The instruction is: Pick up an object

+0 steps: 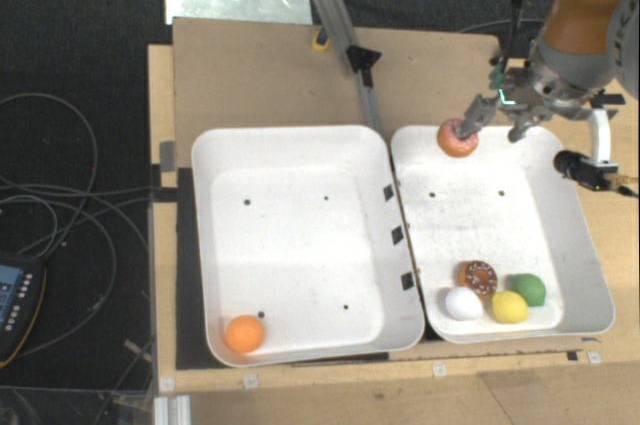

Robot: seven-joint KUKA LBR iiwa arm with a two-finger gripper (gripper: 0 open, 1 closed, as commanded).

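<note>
A pink frosted donut (pixel 457 139) lies at the far rim of the right bin (pixel 560 213). My gripper (pixel 498 122) hovers over that far edge with its two fingers spread apart. The left finger (pixel 476 118) ends right at the donut, which sits outside the gap between the fingers, and the right finger (pixel 522 127) stands clear of it. I cannot tell whether the left finger touches the donut.
In the right bin's near corner sit a chocolate donut (pixel 478 278), a white ball (pixel 462 303), a yellow ball (pixel 509 307) and a green ball (pixel 529 290). An orange ball (pixel 244 334) rests in the left bin (pixel 300 213). A grey pole (pixel 330 3) slants across the back.
</note>
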